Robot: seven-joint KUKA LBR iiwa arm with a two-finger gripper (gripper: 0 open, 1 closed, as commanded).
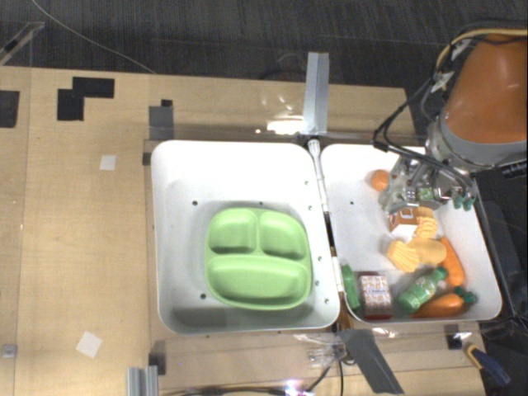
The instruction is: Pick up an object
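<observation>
My gripper reaches down into the right bin under the arm's orange band. Its tip is low among the objects, right above a small brown and white item. A small orange ball lies to its upper left. Below it lie yellow wavy pieces, a carrot, a green bottle and a small box. Whether the fingers grip anything is hidden by the wrist.
The left bin holds a green divided plate. A metal divider post stands at the back between the bins. An orange item lies in the right bin's front corner.
</observation>
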